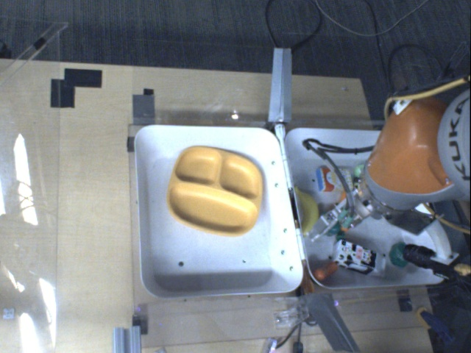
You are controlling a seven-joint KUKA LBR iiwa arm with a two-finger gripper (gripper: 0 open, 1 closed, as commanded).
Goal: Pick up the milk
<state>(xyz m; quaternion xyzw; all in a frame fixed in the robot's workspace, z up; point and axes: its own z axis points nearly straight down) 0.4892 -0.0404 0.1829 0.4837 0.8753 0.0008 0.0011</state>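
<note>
Milk carton (356, 254) is lying flat near the bottom of your right bin (441, 274), lower right of frame. Your pincer (340, 218) hovers just above-left of it; can't tell its state. Yellow bread mould (215, 189) fills the left bin (151, 219).

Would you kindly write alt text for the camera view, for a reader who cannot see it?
A grey arm with an orange band reaches from the right down into the right white bin, its gripper low among several small items there. The left white bin holds a large yellow loaf-shaped object. Both bins sit side by side on a pale wooden bench.
</note>
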